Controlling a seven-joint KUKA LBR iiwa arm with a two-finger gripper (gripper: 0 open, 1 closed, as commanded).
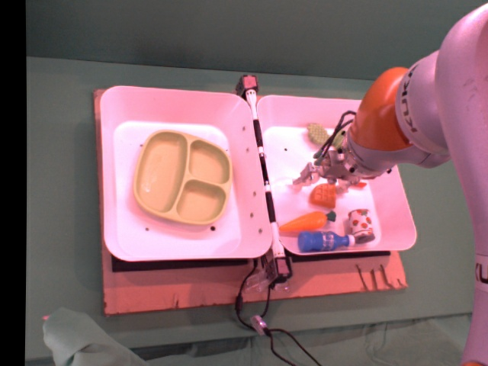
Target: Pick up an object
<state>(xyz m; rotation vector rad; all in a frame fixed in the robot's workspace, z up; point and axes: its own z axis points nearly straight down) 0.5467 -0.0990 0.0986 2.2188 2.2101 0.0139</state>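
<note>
Here the gripper (319, 175) is hovering low in the right bin (396, 218), whether spread or closed I cannot tell, just above the small orange toy (322, 195), which is looking light, rigid and slick, probably best pinched across its narrow sides.

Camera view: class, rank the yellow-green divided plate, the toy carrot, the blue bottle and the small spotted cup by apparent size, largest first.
1. yellow-green divided plate
2. toy carrot and blue bottle: look about alike, not ranked
3. small spotted cup
</note>
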